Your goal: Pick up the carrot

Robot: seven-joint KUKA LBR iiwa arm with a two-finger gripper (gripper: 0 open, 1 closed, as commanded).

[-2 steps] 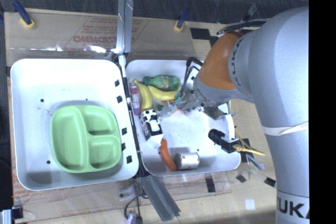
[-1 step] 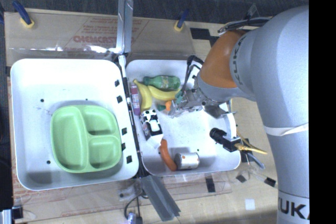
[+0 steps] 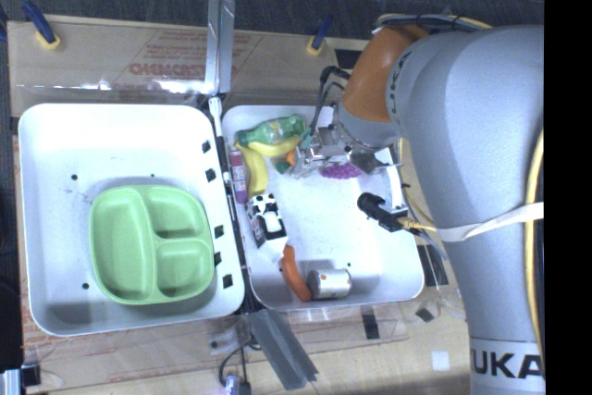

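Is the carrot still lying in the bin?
Yes. The carrot lies flat near the right bin's front edge, beside a metal can.

The arm (image 3: 462, 153) hides the right bin's (image 3: 407, 287) far-right rim.

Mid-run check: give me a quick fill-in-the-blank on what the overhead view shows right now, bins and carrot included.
1. The carrot lies in the ____ bin, near its front edge.
2. Right beside the carrot rests a small metal ____.
3. The left bin holds a divided plate coloured ____.
4. The gripper hangs over the back of the right bin, next to the ____ fruit, far from the carrot.

Missing words: right; can; green; banana
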